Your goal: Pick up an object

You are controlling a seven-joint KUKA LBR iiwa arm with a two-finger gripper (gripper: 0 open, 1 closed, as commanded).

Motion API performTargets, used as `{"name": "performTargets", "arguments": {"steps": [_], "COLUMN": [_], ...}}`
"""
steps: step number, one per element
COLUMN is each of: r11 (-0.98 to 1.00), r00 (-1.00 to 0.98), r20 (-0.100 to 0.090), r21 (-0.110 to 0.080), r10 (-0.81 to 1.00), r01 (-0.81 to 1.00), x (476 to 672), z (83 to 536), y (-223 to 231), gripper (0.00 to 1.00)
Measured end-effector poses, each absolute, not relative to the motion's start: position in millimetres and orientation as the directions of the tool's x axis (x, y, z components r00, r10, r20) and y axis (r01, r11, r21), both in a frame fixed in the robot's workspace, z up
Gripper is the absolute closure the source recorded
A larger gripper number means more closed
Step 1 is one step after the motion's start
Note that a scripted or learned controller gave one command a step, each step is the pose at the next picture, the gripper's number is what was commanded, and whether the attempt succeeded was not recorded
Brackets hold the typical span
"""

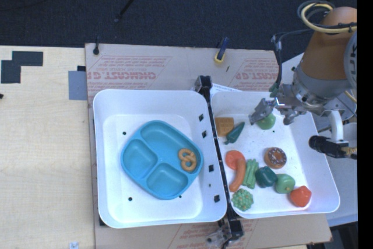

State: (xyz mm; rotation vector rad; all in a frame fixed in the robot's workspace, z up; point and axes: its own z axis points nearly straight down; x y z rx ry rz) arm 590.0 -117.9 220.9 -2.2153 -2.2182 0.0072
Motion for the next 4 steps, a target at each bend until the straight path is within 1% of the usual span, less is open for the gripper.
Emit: {"name": "performTargets", "arguments": {"steps": [1,2,3,4], "r11": [0.001,0.001,-0.003,-0.009], "r00": [-0.001,-0.001,0.003,0.009], "r20": [0.002,0.002,0.001,0.002], "r21": [-0.009,-0.009,0.000,-0.006], "r10": [1.000,1.000,1.000,1.000], "r01": [1.000,1.000,1.000,1.000], "x": [584.3,574.1,574.9,573.3], "z": [158,103,88,97], "y": [-120,-112,-111,-112], "gripper": [0.00,0.00,0.00,1.00]}}
